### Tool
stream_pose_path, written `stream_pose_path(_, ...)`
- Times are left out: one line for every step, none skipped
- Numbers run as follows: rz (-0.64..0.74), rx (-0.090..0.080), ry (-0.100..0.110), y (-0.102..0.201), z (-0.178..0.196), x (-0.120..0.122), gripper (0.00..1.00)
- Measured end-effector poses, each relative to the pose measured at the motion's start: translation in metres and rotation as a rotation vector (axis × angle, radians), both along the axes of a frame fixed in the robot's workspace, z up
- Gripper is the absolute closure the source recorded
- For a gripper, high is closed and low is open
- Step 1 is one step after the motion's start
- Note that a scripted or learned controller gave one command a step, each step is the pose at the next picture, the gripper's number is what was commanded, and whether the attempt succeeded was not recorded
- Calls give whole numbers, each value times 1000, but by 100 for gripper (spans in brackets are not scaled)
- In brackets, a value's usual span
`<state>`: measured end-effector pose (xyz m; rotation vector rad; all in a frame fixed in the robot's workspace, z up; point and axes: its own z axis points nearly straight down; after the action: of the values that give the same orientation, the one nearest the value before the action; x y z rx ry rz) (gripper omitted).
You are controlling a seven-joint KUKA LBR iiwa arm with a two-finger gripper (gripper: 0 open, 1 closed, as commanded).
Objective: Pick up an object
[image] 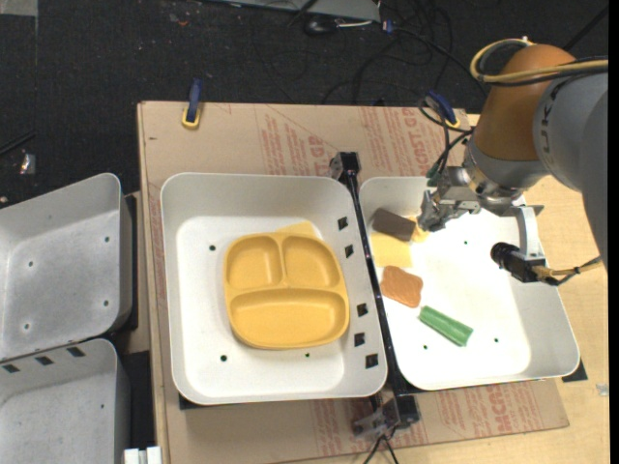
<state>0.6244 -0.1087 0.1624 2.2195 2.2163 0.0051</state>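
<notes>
Fingers (432,213), spread unreadable from above, hover beside your brown block (393,224). It looks light and stiff; grip its short sides.

This looks like a robotics lab or test cell. A grey industrial arm (566,124) with an orange band reaches over a board-topped surface (261,129) bearing two shallow white bins (184,288). Blue clamps (192,104) grip the board's far edge. Beyond that edge, loose cables (387,66) trail across a dark floor (77,46). Left of the surface lie spare white trays (58,249).
</notes>
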Motion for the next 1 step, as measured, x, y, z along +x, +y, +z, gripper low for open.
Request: stream_pose_path(5,1,0,8,59,-3,100)
